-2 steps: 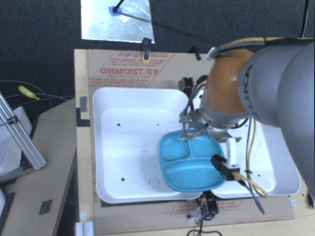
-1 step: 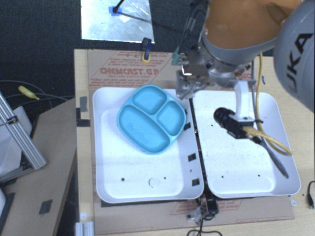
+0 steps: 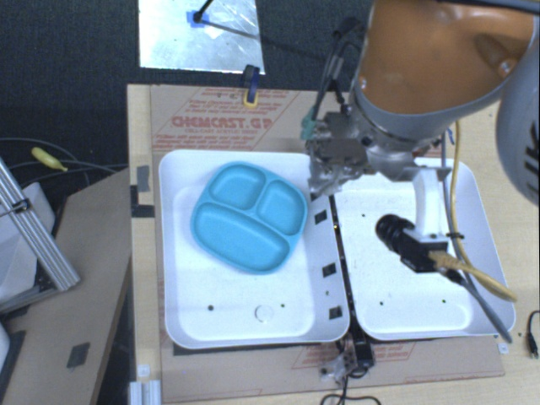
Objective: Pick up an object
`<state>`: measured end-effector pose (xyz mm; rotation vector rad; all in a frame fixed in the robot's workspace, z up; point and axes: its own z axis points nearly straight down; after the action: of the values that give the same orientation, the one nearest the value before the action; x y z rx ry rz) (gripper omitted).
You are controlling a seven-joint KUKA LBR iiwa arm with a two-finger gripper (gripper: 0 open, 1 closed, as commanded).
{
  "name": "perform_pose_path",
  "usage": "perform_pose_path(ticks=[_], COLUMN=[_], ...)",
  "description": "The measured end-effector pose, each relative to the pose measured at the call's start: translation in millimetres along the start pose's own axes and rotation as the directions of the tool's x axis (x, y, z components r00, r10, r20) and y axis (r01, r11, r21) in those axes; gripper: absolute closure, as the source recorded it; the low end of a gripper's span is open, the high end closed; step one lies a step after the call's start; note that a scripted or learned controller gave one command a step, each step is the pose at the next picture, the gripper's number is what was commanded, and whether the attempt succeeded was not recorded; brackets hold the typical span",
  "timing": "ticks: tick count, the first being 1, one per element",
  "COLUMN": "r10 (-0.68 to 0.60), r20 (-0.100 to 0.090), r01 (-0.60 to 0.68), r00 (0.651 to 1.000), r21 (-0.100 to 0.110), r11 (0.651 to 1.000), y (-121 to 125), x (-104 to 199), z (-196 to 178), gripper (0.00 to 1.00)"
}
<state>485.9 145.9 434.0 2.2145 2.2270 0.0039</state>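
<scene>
The arm (image 3: 439, 49) is seen reaching in from the right, its gripper (image 3: 325, 180) lowered at the far end of the divide between the two bins. A blue divided plate (image 3: 250, 216), the one thing to be picked, lies flat in the left bin (image 3: 181, 310), just beside the gripper. How far the tool is opened cannot be told; nothing is seen held.

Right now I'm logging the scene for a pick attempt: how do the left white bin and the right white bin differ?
The left white bin holds a blue three-compartment plastic plate; the right white bin holds none. The grey arm's gripper hangs near the right bin's upper-left corner, by the divider, while the left bin has no arm above it. A black camera-like fitting shows over the right bin. Both are shallow, white and rectangular.
</scene>
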Motion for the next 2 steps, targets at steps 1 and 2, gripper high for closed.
perform_pose_path(ticks=[1, 2], r10=[0.011, 0.006], r20=[0.001, 0.002], r01=[-0.011, -0.006], r00=[1.000, 1.000], r21=[-0.004, 0.005], r11=[1.000, 1.000], y=[3, 0], x=[-76, -78], z=[-36, 45], gripper=[1.00, 1.00])
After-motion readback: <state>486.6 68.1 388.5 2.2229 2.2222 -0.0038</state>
